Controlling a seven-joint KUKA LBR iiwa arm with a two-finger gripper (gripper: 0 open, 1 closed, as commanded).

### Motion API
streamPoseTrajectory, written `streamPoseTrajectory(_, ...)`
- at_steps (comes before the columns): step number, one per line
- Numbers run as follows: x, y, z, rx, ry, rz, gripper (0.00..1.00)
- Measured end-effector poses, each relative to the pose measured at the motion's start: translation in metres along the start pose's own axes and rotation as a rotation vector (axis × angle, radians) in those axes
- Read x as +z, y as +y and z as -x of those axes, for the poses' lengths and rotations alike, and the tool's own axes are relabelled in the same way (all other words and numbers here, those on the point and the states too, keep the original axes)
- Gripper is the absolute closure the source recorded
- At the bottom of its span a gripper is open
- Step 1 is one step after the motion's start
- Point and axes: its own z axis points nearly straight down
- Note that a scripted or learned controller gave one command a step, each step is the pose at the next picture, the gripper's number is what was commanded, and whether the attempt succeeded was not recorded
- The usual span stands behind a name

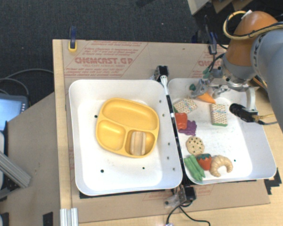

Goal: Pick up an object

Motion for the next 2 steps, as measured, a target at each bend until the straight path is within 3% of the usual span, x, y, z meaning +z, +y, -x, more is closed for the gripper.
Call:
streamPoseTrajectory(1,-0.0855,-0.0803,-0.0597,0.002,0.004,-0.018,1.0)
streamPoseTrajectory(2,-0.0814,-0.0772,-0.0564,0.005,0.001,-0.016,0.0)
